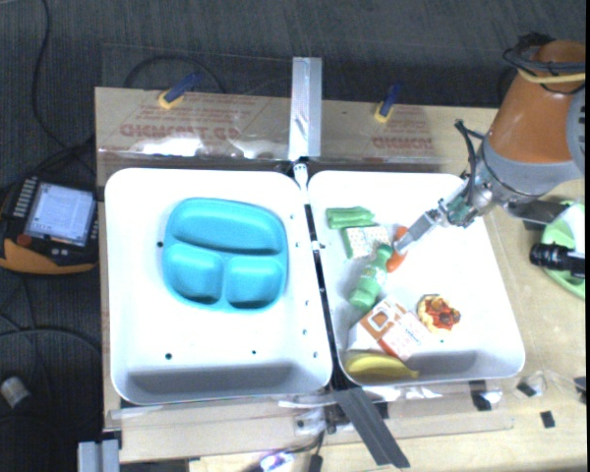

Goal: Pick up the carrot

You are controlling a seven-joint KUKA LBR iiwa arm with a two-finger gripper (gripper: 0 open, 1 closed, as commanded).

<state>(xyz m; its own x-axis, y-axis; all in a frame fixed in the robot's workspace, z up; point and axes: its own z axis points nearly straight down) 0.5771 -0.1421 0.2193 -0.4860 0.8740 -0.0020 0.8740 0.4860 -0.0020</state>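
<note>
Across the bench (pixel 541 342), side by side: left white bin (pixel 138 352) and right white bin (pixel 492 293), walls touching at the middle.

Behind both bins, flat at the back edge: sheet of cardboard (pixel 206 126) with reddish print, too blurred and turned away to read. Two clamps on it, yellow and blue.

Reaching in from the right at a slant: grey arm (pixel 516 170) with orange band (pixel 541 106), down over the upper middle of the right bin.

In the middle of the left bin: blue compartment tray (pixel 221 254), one long well above two smaller ones.

Near the front wall of the right bin: white and orange carton (pixel 393 330), printed label not legible. Just in front of it, against the wall: banana (pixel 379 366). To the right, apart: pizza slice (pixel 440 312).

Higher up: green bottle (pixel 368 285), upright in the picture, tilted slightly.

At the end of the arm: gripper (pixel 405 240), low over the carrot. Clenched or released, impossible to tell.

Smallest: carrot (pixel 395 260), in the upper middle of the right bin, just beside the top of the bottle. Long axis steeply diagonal, upper right to lower left, middle hidden under the gripper. Thick end and tip not distinguishable. No writing on it.
</note>
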